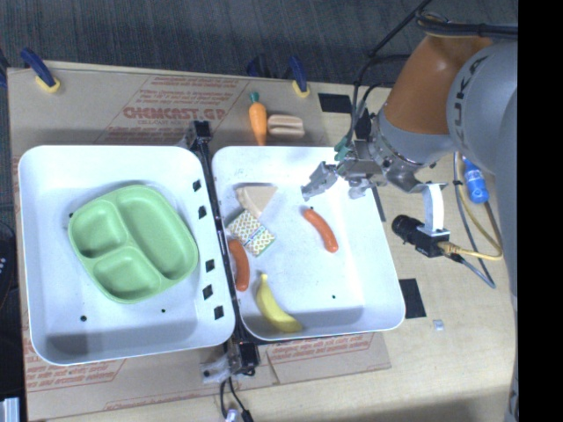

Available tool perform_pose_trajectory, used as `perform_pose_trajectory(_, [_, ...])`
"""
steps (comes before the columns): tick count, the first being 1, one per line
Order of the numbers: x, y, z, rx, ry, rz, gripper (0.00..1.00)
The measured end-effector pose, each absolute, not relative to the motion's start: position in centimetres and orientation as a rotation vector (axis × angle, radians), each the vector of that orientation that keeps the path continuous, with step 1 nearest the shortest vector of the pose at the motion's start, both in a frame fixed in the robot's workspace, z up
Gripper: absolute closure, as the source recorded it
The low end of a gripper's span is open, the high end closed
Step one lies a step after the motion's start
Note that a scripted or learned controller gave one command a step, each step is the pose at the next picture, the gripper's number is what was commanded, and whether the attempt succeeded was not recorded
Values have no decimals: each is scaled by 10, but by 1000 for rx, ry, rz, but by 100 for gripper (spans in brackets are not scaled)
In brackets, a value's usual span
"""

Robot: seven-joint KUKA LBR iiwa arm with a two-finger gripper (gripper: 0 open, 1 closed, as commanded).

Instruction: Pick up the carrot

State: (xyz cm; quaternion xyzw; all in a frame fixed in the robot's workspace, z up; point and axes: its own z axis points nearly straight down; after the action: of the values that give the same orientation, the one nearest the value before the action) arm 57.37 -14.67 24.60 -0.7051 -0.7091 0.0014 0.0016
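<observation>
Gripper (318, 181) hovers beside glossy orange tapered carrot (257, 121).

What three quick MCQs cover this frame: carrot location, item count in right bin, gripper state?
1. The carrot lies:
A. in the left bin
B. on the cardboard beyond the bins
C. on the green tray

2. The right bin holds how many items?
A. two
B. five
C. eight

3. The gripper is:
A. hovering over the right bin, holding nothing
B. gripping the carrot
C. over the left bin

Answers:
1 B: it sits outside, past the right bin's far rim.
2 B: two sausages, a banana, a wedge, a patterned block.
3 A: nothing sits between its fingers.
</observation>
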Motion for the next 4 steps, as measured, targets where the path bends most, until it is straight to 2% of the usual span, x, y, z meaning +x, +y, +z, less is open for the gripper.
perform_pose_trajectory(1, [524, -128, 91, -2268, -2167, 4, 0])
perform_pose_trajectory(2, [525, -210, 164, -2442, -1973, 4, 0])
perform_pose_trajectory(3, [477, -149, 91, -2619, -1725, 4, 0])
perform_pose_trajectory(4, [485, -113, 146, -2927, -1127, 4, 0])
